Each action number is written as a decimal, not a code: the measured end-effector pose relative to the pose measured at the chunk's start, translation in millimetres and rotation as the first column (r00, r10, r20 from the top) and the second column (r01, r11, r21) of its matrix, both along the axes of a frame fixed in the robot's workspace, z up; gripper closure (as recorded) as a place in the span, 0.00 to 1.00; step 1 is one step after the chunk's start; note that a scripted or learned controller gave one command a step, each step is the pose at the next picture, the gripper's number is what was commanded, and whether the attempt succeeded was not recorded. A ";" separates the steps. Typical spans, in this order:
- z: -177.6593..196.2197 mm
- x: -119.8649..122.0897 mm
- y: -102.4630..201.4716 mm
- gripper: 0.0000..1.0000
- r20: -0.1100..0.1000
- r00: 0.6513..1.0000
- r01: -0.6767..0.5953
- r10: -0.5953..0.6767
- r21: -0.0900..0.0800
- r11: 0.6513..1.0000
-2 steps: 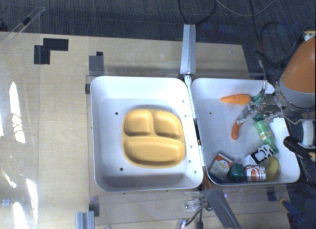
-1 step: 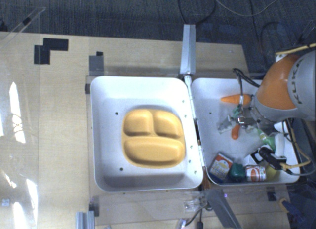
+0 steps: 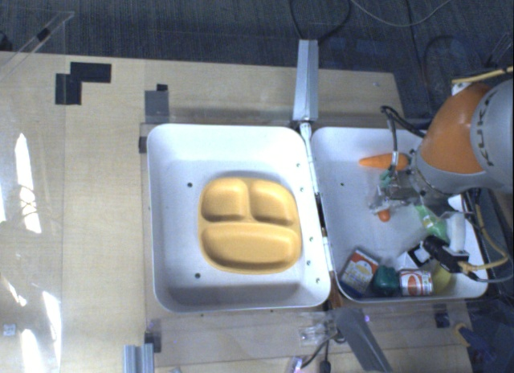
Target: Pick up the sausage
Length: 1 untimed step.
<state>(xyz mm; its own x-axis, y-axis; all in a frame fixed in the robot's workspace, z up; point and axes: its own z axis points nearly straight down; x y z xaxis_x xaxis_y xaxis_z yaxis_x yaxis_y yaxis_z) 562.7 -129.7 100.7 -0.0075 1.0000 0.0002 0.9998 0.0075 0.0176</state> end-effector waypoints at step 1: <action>-4.9 27.4 10.4 1.00 -0.011 0.997 -0.077 0.077 -0.001 0.997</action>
